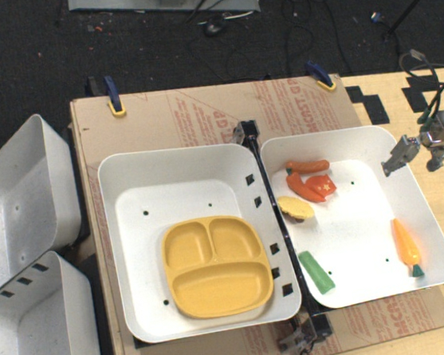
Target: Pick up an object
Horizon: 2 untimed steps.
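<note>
- At three o'clock, over the right bin's (416,189) far-right rim, your gripper (415,150) hangs with its fingers parted and nothing between them.
- Near the bin's twelve o'clock wall, the sausage (307,167), pepper (313,188) and yellow piece (296,208) crowd together; a descent there may nudge two at once.
- Toward four o'clock, the carrot (407,243) hugs the wall, so a finger could strike the rim.
- At six o'clock, the green stick (316,272) lies apart, your likelier target.
- The left bin holds a yellow tray (217,266).
</note>
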{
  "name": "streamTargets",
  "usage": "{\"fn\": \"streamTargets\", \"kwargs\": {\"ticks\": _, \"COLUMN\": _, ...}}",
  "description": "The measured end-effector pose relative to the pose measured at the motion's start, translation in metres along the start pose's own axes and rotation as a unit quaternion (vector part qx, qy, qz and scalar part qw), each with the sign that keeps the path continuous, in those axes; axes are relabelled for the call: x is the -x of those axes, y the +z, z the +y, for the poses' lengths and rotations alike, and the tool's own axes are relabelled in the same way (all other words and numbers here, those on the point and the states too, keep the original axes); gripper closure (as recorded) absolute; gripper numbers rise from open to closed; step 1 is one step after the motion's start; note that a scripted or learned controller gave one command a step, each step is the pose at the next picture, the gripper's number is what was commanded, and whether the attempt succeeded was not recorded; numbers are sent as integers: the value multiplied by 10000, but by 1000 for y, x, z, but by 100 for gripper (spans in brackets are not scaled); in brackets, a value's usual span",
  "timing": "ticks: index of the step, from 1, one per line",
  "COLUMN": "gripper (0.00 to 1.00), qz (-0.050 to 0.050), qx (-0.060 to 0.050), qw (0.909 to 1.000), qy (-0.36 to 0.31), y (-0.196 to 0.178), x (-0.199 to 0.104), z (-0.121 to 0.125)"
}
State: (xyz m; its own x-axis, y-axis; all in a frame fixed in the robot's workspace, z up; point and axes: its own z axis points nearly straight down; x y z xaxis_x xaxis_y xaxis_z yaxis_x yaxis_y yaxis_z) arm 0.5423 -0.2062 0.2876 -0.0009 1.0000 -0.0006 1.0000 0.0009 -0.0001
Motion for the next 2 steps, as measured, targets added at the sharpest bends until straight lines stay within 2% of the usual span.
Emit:
{"fn": "streamTargets", "kwargs": {"ticks": 1, "gripper": 0, "qz": 7, "qx": -18, "qw": 10000, "qy": 5, "y": 45, "x": -6, "z": -2}}
{"fn": "streamTargets", "kwargs": {"ticks": 2, "gripper": 0, "qz": 5, "qx": -16, "qw": 10000, "qy": 12, "y": 95, "x": 3, "z": -4}}
